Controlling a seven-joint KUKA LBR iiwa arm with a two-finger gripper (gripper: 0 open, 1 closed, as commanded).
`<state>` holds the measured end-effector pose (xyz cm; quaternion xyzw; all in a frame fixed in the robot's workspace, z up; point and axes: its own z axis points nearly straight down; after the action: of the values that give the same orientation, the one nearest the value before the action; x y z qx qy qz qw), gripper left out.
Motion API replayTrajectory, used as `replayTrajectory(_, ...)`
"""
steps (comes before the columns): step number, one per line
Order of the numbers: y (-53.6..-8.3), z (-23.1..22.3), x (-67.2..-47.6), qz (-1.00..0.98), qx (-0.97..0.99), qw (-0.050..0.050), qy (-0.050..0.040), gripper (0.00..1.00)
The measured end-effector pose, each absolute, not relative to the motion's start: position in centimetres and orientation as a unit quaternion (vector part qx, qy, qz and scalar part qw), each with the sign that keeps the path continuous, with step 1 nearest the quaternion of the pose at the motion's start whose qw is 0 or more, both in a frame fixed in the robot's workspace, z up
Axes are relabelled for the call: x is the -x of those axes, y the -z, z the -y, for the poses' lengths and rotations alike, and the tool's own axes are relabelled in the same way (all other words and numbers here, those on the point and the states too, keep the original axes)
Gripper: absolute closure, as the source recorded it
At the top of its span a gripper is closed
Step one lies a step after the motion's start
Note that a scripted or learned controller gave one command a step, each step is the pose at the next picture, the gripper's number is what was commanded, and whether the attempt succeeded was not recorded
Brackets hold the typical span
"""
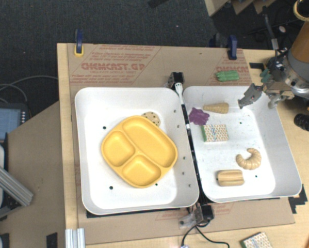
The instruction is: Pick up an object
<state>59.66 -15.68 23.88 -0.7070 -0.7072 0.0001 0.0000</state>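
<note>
Grey gripper [258,93]: we see it above the right bin's [286,154] far corner; finger state we cannot tell
Nearest object: cone-shaped tan piece [216,108], just beside purple toy [198,116]
Left bin [87,138]: yellow divided tray [139,151]

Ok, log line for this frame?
hand: over right bin's far edge, nothing held | croissant, bread roll: untouched | yellow tray: left bin

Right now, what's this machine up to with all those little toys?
A robot arm reaches in from the right, its claw hovering over the right bin's top edge, holding nothing. It is meant to pick something up. A croissant, bread roll, purple toy and card lie there; a yellow tray fills the left bin.
</note>
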Motion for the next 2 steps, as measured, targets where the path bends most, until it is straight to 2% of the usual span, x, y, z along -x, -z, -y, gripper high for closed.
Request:
replayTrajectory(1,-8.2,10.1,-60.4,0.708,0.706,0.001,0.0027,0.0)
replayTrajectory(2,-10.1,10.6,-60.7,0.707,0.707,-0.006,0.0041,1.0)
